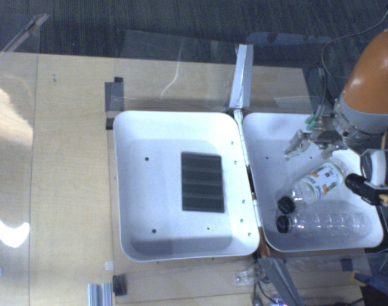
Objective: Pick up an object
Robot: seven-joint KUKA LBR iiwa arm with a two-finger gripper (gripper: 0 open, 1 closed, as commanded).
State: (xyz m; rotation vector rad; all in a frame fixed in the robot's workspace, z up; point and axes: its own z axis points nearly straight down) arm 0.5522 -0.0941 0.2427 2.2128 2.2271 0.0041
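Two clear plastic bottles lie on their sides in the right bin (270,139), toward its near edge; the labelled bottle (316,183) rests at a slant, its black cap pointing left, and the plain bottle (327,222) lies just beside it, nearer the front wall; both look empty, so probably light, thin-walled, slippery and prone to roll, best taken across the middle of the body; the hand (302,144) hangs above the bin's far half, near the labelled bottle but apart from it, its fingers spread and holding nothing; the left bin (136,139) holds a dark ribbed block (202,182); both bins sit on the wooden tabletop (60,171).
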